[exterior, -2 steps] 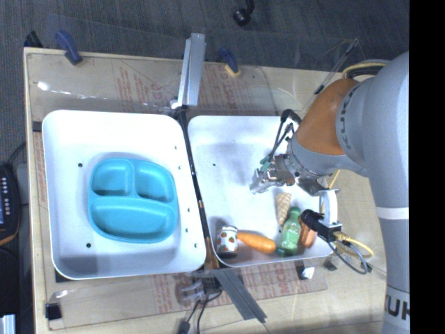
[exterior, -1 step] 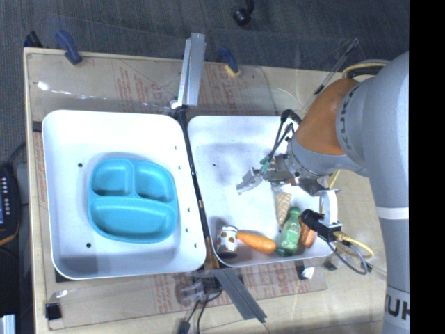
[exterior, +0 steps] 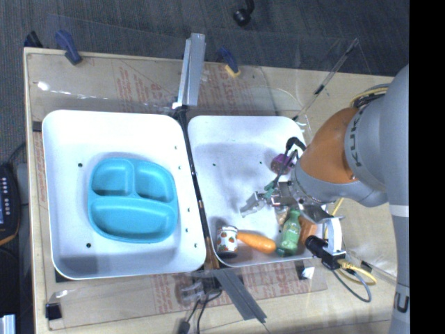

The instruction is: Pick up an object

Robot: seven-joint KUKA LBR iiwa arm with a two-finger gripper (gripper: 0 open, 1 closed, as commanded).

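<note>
While the arm (exterior: 348,152) overhangs the right bin (exterior: 229,138), a carrot (exterior: 256,241) lies inside.

an orange carrot (exterior: 256,242) is lying on its side along the near wall of the right bin (exterior: 222,158), a small white patterned cup (exterior: 227,239) sitting just left of it and a green bottle (exterior: 290,232) leaning at its right end.

Robot lab — clamped bench (exterior: 42,82), KUKA arm (exterior: 361,152)
</note>
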